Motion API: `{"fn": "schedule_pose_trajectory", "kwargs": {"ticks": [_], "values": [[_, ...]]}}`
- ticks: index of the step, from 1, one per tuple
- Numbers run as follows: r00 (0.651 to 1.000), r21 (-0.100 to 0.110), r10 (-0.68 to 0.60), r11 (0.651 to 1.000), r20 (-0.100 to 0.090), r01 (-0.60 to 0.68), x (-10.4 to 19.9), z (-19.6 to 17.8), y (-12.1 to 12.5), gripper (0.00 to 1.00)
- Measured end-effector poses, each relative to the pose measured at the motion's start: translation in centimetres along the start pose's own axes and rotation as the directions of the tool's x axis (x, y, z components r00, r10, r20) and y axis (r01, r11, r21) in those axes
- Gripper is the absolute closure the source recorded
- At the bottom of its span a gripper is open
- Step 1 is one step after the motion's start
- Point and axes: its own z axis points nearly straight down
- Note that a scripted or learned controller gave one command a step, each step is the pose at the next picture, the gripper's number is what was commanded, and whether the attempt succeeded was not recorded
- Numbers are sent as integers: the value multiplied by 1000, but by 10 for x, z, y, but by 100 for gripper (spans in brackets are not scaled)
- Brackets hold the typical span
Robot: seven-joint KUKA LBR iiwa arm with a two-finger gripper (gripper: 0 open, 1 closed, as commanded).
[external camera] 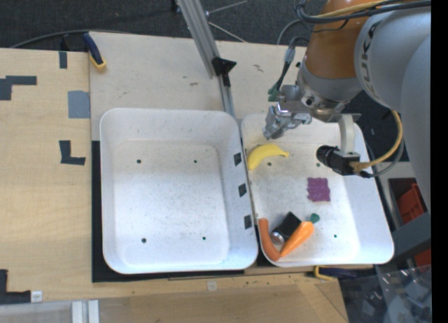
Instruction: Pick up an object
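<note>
A yellow banana (264,155) lies in the right bin (364,244) near its back left corner. My gripper (275,127) hangs just above and behind the banana, with nothing seen between its fingers. A purple square piece (318,189) lies in the middle of that bin. At the bin's front left, an orange carrot (297,238), a small black block (285,226) and a curved orange piece (265,240) are bunched together.
The left bin (168,188) stands beside the right one, with black clips along the shared wall (241,188). A slanted metal pole (199,27) rises behind the bins. A black camera unit (336,159) juts over the right bin's right side.
</note>
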Motion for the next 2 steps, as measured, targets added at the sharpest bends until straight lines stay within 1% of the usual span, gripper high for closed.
{"fn": "schedule_pose_trajectory", "kwargs": {"ticks": [1, 2], "values": [[1000, -1, -2, 1000, -1, 2, 56, -4, -2, 100], [1000, 2, -1, 1000, 0, 1, 111, 16, -5, 100]]}}
